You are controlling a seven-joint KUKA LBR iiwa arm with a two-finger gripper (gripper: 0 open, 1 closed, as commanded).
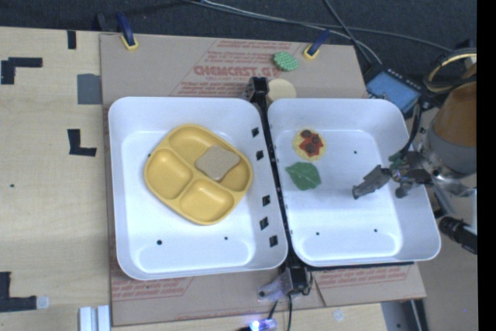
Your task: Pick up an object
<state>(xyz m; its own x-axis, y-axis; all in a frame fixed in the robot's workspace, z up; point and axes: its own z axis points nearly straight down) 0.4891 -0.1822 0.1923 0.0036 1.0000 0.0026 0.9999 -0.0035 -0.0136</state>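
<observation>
The gripper [377, 184] sits low over the right bin [387, 243], near that bin's right wall, with the grey arm [453, 137] and its orange band reaching in behind it. One dark finger [368, 185] juts out toward the bin's middle; whether the fingers stand apart or together I cannot tell from this slant, and nothing is seen between them. My reading is that the tool is placed here because this bin holds the loose things worth picking.

Taking the right bin as the landmark: a green leaf-shaped piece [304, 175] lies on its floor toward its left wall, well apart from the gripper. Just beyond the leaf, nearer the bin's far wall, lies a small yellow round with red spots [309, 143], a toy pizza by the look of it. Either could be the thing to pick; the leaf is the closer one, so it seems the likelier target, and the finger already points roughly its way. Both pieces are flat, so a grasp would probably need the fingers to come down right to the floor.

Left of the right bin, touching it along the black divider [270, 190], is the left bin [186, 260], holding a yellow sectioned plate [174, 174] with a slice of toast [217, 162] on it. Beyond the right bin's far wall, on the cardboard [225, 70], lies a small green checked piece [285, 60]
</observation>
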